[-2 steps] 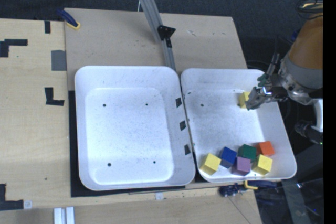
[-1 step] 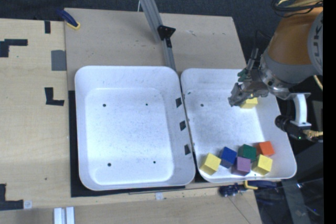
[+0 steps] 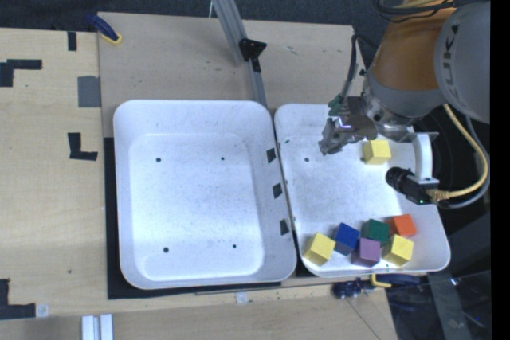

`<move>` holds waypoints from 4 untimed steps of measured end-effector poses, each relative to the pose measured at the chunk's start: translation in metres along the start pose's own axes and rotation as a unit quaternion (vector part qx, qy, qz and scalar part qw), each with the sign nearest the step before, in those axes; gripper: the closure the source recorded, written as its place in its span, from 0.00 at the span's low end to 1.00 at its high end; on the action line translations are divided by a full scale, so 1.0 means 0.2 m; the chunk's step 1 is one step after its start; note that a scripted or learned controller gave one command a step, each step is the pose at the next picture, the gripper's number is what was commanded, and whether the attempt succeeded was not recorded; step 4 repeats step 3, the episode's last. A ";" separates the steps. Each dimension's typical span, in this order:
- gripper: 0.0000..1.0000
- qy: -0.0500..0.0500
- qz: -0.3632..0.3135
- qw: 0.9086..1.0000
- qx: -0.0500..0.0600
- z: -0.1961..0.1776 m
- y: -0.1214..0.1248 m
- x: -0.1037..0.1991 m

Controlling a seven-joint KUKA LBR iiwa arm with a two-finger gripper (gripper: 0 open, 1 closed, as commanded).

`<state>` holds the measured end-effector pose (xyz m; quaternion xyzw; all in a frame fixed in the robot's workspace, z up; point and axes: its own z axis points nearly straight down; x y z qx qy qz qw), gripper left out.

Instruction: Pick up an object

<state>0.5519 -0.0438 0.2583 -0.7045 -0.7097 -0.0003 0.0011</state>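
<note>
Wooden bench (image 3: 183,68), two white bins, hand (image 3: 333,138) over right bin (image 3: 319,195), grip state unclear, dark floor

Here's the pale wooden bench top (image 3: 175,64), and sitting directly on it are two shallow white plastic bins side by side, rims touching: the left bin (image 3: 127,195) and the right bin (image 3: 299,119). A dark mat (image 3: 109,219) peeks out under the left one. Near the bench's far left edge lies a small blue-and-yellow clip (image 3: 104,28).
</note>
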 end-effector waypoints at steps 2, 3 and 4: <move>1.00 -0.001 0.001 1.000 0.001 0.11 0.13 0.44; 1.00 -0.001 0.000 1.000 0.001 0.16 0.16 0.72; 1.00 -0.001 0.000 1.000 0.001 0.16 0.16 0.72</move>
